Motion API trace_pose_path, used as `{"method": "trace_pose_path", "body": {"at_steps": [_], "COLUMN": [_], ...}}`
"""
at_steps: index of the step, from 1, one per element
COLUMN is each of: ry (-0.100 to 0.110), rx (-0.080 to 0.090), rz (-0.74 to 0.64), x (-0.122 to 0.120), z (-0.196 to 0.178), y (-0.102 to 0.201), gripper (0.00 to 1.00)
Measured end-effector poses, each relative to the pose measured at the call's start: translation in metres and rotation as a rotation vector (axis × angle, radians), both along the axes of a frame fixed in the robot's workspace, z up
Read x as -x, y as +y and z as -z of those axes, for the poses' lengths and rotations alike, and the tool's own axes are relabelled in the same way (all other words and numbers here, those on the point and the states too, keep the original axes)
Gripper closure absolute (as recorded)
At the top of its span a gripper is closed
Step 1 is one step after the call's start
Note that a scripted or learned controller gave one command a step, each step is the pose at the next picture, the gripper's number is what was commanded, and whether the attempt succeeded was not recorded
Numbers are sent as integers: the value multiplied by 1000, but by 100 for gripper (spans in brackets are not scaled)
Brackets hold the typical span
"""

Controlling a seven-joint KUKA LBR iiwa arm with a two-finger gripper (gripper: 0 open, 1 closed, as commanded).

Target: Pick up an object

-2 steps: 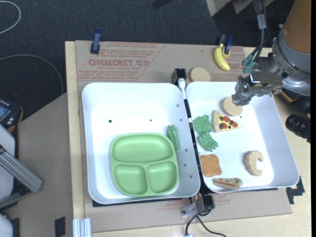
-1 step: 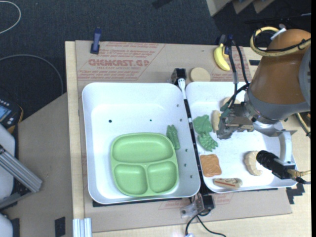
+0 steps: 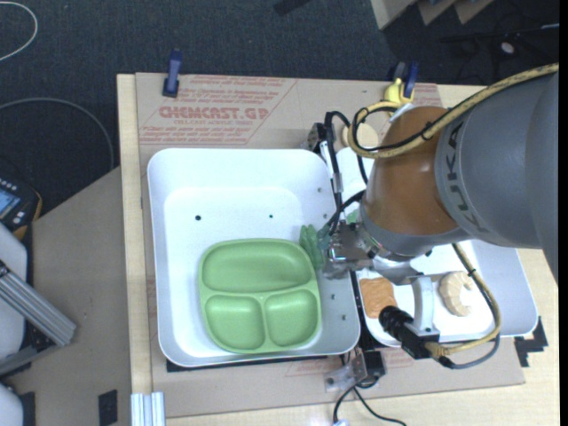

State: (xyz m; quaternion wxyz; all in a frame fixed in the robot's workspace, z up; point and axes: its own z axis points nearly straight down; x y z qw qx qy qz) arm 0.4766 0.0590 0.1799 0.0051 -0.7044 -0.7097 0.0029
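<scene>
A light green divided plate [image 3: 259,303] lies in the front half of the left bin [image 3: 177,238]. My gripper [image 3: 334,248] hangs under the orange wrist band [image 3: 404,180], over the right rim of the left bin. A small darker green piece [image 3: 310,238] shows just left of the gripper, beside the plate's back right corner; whether the gripper touches it is unclear. In the right bin [image 3: 519,295], an orange-brown object [image 3: 377,295] and a pale tan object [image 3: 457,293] lie near the front, partly hidden by the arm.
The grey arm [image 3: 506,167] covers most of the right bin. Yellow and black cables [image 3: 359,131] loop near the wrist. A black fitting [image 3: 410,337] sticks out at the right bin's front. The bench [image 3: 213,109] has blue clamps at the back.
</scene>
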Motion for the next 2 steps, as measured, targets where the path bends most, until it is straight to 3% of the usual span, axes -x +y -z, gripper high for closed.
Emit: {"method": "trace_pose_path", "body": {"at_steps": [1, 2], "ry": [-29, -14], "rx": [-5, 3], "rz": [-4, 4], "x": [-4, -3], "z": [-215, -216], "y": [94, 90], "gripper": [100, 100]}}
